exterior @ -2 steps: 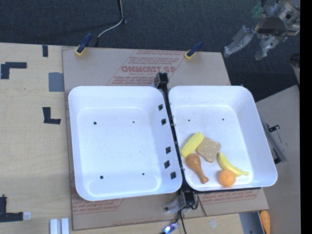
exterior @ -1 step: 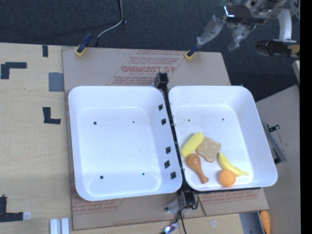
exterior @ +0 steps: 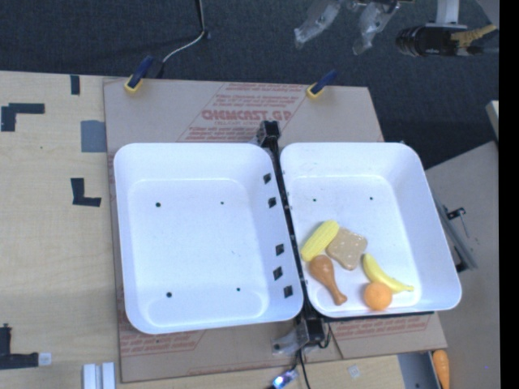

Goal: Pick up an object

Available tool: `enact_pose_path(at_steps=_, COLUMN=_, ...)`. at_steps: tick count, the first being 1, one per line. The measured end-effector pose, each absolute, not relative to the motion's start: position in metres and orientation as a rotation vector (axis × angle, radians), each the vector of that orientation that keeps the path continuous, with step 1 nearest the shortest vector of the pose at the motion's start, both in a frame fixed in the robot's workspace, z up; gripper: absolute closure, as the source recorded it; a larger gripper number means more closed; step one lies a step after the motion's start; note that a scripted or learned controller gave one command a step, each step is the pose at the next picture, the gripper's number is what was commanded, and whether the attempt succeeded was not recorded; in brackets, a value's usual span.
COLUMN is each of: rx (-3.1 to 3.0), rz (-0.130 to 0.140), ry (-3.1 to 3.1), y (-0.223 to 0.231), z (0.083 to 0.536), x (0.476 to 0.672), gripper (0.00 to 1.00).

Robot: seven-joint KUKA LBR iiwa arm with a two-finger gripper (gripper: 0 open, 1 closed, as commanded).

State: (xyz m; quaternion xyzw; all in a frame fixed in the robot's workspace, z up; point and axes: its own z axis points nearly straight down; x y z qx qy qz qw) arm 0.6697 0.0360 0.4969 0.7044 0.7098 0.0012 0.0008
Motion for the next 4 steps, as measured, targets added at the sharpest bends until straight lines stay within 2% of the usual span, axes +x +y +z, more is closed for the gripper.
enact_pose_path(at_steps=1, rx=2.223, rz=-0.013, ry=2.224, y=0.031, z=0.5, x=0.671, gripper=1.0)
enact_pose_path(at_steps=2, rx=2.214, rz=0.001, ry=2.23, y=0.107, z=0.534, x=0.669, gripper=1.0)
enact_pose_path(at_steps=3, rx=2.22, rz=-0.016, ry=2.233, y=0.17, z=0.46, x=0.644, gripper=1.0)
enact_pose_path(at_steps=4, rx=2.217, rz=-0.01, ry=2.233, y=0.237, z=0.451, x=0.618, gripper=1.0)
